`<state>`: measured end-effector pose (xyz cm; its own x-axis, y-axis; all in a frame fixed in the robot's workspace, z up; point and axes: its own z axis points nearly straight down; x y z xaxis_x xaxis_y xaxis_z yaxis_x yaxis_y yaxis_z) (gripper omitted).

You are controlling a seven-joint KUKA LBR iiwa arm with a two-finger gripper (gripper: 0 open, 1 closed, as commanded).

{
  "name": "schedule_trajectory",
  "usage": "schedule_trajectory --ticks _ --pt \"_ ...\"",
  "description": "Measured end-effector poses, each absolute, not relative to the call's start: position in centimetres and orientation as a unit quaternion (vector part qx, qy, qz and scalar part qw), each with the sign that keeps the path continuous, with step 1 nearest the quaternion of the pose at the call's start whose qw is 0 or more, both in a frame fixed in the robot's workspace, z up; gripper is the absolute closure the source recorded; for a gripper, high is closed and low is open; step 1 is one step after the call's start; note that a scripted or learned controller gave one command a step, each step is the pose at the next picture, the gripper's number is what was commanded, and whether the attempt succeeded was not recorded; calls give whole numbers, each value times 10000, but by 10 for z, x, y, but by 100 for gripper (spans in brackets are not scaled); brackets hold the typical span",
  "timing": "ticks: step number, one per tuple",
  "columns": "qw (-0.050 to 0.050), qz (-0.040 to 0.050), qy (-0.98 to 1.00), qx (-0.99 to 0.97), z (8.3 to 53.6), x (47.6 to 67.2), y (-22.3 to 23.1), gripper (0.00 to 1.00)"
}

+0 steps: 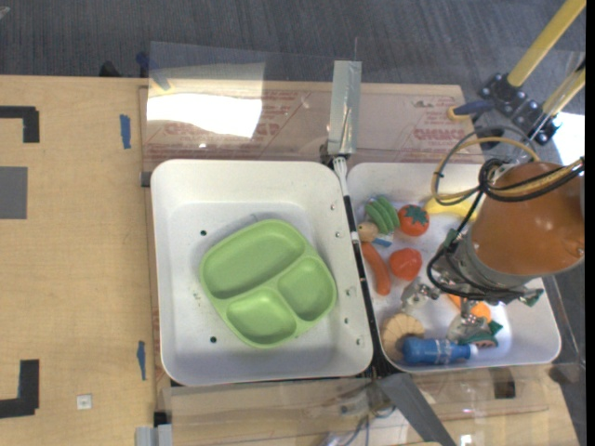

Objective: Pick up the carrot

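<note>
The carrot [376, 267] lies flat in the right bin [548, 342], close against the wall that this bin shares with the left bin [177, 249], its long body running down and slightly right. Around it, taking the carrot as the mark: a green vegetable [381, 215] just above it, two red tomatoes [413, 219] up and to its right, a tan biscuit-like piece [403, 325] below it, and a blue bottle [429, 349] lower still. The arm's jaws [437, 295] hang over the bin to the right of the carrot, near but not touching it; whether they are apart or together I cannot tell, as the orange band [530, 230] hides much of them. The green divided plate [268, 282] sits in the left bin, well apart from the carrot. By my reading nothing is done yet: the carrot is not gripped, and reaching, closing and lifting all remain
</note>
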<state>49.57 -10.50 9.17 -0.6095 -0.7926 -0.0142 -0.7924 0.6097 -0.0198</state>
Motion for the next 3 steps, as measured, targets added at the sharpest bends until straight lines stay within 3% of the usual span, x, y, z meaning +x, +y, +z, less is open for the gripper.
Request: schedule_trajectory --ticks 1,2,3 --pt "122 -10 8660 -4999 92 489 -151 0" --pt "96 -67 7836 -6211 91 487 -143 0" --pt "140 -80 7840 -6205 103 490 -140 100"
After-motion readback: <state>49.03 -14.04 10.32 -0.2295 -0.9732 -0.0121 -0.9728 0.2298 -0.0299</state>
